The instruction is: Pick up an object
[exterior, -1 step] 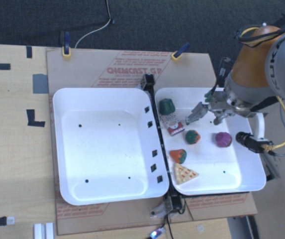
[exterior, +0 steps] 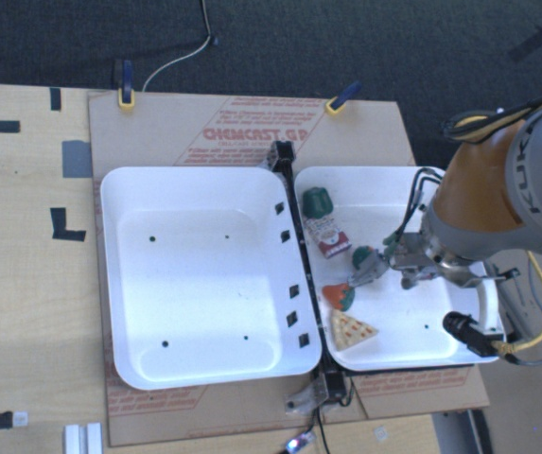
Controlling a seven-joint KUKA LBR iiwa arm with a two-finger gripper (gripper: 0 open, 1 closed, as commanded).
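The shallow white plastic bin on the left (exterior: 138, 206) holds nothing to grasp, so every risk sits in the shallow white plastic bin on the right (exterior: 398, 348). Against the divider there lies a small bottle with a dark green cap and a red-and-white label (exterior: 323, 220), tilted on its side. Below it rests a small red-orange toy piece with a green tip (exterior: 340, 296), and nearer the front wall a flat triangular pizza-slice toy with red spots (exterior: 351, 330). The grey two-finger tool (exterior: 369, 265) hangs just right of the bottle and just above the red-orange piece, with nothing visibly between its fingers; whether they are spread or closed I cannot tell. Likely trouble: the three things lie close together, so a descent here may pinch between them and close on air, or nudge the bottle so it rolls against the divider. The flat slice offers little edge and may slip
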